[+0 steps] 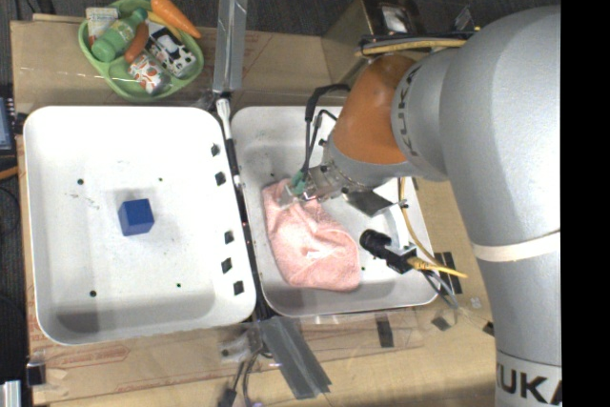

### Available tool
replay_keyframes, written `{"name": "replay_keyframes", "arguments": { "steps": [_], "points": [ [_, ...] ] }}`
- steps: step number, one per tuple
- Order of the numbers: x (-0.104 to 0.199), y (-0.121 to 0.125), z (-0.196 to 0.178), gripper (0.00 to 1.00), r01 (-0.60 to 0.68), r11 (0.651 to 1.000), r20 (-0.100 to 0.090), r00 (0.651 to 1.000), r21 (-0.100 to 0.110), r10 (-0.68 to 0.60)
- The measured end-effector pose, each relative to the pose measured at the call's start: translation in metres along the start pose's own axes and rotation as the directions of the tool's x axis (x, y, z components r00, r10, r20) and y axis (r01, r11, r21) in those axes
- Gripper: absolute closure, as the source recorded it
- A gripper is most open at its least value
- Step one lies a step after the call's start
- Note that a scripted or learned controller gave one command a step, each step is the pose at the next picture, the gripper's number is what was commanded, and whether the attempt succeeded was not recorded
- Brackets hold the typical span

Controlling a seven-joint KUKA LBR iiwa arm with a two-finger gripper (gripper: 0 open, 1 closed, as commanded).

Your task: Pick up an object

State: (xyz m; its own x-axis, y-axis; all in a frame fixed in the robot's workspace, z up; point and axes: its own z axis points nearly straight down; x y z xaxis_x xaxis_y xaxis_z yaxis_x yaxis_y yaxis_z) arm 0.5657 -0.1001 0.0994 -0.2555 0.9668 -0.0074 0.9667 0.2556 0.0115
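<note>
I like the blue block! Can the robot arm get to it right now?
Probably yes. The small blue cube sits alone in the left white bin, nothing covering it, though the tool is over the pink cloth.

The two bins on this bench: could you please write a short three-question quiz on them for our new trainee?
1. True or false: the blue cube lies in the left bin.
2. What lies in the right bin beneath the gripper? A) pink cloth B) carrot C) sponge
3. Fill in: the green bowl of toy food sits beyond the ____ bin.

Key: 1 true; 2 A, the pink cloth; 3 left.
</note>
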Motion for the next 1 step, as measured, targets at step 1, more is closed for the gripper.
{"name": "replay_keyframes", "arguments": {
  "steps": [1],
  "points": [
    [-0.0012,-0.0026,-0.0002,0.00,0.065,0.998,-0.002,0.998,-0.002,-0.065]
  ]
}}
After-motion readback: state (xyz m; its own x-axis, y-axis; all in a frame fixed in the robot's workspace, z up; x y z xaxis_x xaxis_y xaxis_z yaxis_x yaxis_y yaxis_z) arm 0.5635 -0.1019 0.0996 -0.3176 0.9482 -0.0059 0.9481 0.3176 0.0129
